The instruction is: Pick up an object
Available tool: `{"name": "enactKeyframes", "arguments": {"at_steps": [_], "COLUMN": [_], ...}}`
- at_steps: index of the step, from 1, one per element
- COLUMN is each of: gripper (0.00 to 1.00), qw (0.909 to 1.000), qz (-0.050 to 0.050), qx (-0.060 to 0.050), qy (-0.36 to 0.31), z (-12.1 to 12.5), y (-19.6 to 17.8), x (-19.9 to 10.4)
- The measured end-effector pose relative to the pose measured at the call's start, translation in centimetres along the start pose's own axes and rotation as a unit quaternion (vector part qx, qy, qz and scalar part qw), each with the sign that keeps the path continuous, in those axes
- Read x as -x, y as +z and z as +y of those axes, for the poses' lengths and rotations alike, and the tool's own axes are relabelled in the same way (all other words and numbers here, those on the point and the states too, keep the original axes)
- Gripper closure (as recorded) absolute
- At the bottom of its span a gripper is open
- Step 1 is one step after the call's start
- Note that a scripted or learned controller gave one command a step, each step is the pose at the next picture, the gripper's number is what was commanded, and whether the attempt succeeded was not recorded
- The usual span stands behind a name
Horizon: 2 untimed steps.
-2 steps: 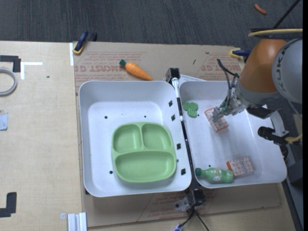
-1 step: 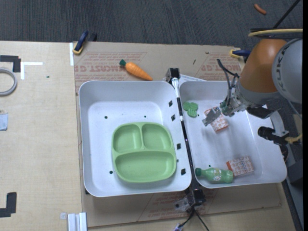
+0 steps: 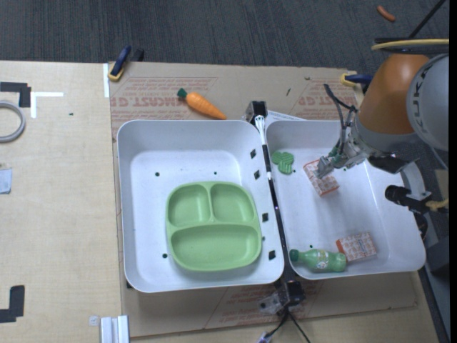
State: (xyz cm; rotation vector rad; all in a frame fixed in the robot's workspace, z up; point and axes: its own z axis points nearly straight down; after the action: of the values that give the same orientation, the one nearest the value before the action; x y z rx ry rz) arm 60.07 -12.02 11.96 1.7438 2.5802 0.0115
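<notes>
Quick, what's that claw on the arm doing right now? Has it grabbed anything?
Gripper: over the red-and-white packet in the right bin; open, shut or holding cannot be told.

Left bin (image 3: 136, 191) white, dotted with small dark holes; right bin (image 3: 400, 252) same white. Divided plate (image 3: 213, 226) in left bin pale green. Bottle (image 3: 320, 261) at near edge of right bin green, lighter label. Two flat packets, one near bottle (image 3: 357, 246), one farther in right bin (image 3: 323, 179): white with red print. Small leaf-shaped piece (image 3: 284, 162) green. Toy carrot (image 3: 202, 104) beyond bins orange, green top. Cardboard (image 3: 214, 84) under bins brown, red lettering. Arm (image 3: 400, 98) grey, orange band. Floor (image 3: 214, 13) dark grey.
</notes>
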Motion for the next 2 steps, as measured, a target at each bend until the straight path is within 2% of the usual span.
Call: {"name": "enactKeyframes", "arguments": {"at_steps": [1,2], "gripper": [0.00,0.00], "qw": [1.0000,0.9893], "qz": [0.000,0.005], "qx": [0.000,-0.004], "qy": [0.000,-0.146], "z": [0.0,-1.3], "y": [0.0,2.1], "x": [0.0,-0.2]}}
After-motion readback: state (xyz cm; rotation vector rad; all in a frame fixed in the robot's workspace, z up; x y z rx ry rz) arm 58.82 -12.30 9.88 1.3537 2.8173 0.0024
